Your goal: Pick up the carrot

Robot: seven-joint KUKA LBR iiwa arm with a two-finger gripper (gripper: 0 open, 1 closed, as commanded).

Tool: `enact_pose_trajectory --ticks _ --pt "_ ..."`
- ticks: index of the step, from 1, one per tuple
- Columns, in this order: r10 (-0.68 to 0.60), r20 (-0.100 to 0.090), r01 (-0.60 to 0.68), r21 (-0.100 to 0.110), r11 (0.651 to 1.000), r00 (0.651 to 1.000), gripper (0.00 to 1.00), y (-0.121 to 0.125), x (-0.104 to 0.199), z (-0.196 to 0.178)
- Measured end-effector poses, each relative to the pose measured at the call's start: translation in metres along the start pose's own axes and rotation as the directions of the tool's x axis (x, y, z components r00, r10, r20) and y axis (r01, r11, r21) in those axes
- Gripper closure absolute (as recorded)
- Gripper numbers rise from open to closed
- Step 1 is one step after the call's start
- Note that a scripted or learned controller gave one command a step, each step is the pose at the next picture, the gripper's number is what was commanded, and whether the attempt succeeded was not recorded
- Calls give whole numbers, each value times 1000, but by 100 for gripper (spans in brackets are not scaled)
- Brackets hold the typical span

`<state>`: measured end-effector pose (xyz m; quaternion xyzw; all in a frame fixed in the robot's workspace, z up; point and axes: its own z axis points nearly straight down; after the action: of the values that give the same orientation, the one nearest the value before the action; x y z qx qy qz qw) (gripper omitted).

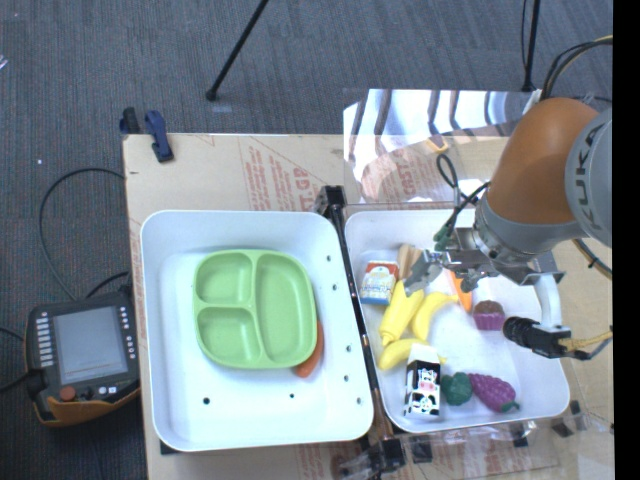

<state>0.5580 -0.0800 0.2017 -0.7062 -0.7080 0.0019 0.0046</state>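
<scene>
Orange carrot point(461, 290) lies mid right bin point(545, 393), just beside the bananas point(410, 313), mostly hidden under the gripper point(447, 265), which hovers right over it (lined up for the grab, I'd judge). Jaw state: cannot tell from this slant.

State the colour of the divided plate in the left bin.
Light green; the plate shows best in the camera view, lying in the white left bin.

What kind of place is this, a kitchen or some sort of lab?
Most likely a robotics lab, not a kitchen. The arm reaches over white bins of toy food on a bench; a teach pendant lies on the grey carpet, and tripod legs stand behind the bench.
</scene>
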Motion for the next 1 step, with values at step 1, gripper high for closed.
enact_pose_trajectory --ticks 1 --pt "-138 2 138 -4 990 990 0 45 -41 116"
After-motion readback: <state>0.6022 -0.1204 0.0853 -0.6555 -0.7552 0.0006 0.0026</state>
